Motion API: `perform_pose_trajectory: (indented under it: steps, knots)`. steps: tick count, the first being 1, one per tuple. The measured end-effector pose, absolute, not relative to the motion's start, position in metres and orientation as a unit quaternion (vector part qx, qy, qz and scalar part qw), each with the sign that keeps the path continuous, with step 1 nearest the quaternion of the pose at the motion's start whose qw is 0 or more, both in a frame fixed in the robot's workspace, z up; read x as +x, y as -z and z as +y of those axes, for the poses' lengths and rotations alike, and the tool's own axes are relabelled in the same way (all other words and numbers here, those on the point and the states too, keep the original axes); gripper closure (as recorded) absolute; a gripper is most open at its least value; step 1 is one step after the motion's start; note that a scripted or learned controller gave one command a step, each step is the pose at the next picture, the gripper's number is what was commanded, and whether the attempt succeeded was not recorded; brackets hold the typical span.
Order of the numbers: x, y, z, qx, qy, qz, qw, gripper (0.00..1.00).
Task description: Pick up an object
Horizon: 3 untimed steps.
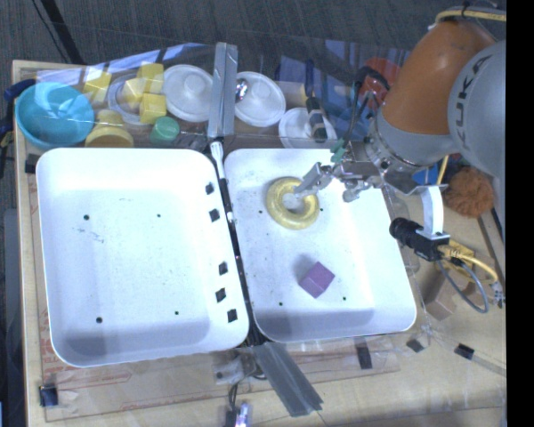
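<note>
Reaching with the grey two-finger gripper (301, 191) into the right-hand shallow white bin (374, 274), over the yellow ring-shaped object of plastic or rubber (293, 205) lying flat in the bin's upper middle. Cannot tell how the fingers stand. Probably light, fairly stiff and smooth; pinching across one side of its rim looking the surest hold. Lying well apart, nearer the front: a small purple block (317, 279).

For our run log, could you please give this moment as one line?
gripper over yellow ring | right bin | purple block untouched | no lift
</note>
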<state>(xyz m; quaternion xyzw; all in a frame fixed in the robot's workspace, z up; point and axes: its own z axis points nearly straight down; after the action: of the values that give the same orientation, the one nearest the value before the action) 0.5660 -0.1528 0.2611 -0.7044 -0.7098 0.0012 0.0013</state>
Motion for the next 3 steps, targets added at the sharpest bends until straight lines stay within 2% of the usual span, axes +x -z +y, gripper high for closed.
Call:
perform_pose_trajectory:
  steps: [1,2,3]
  knots:
    - [0.548,-0.133,-0.191,-0.717,-0.0015,-0.697,0.002,0.0]
    - [0.51,-0.092,-0.188,-0.689,0.0,-0.725,0.001,0.0]
    - [0.483,-0.092,-0.188,-0.695,0.0006,-0.719,0.0,0.0]
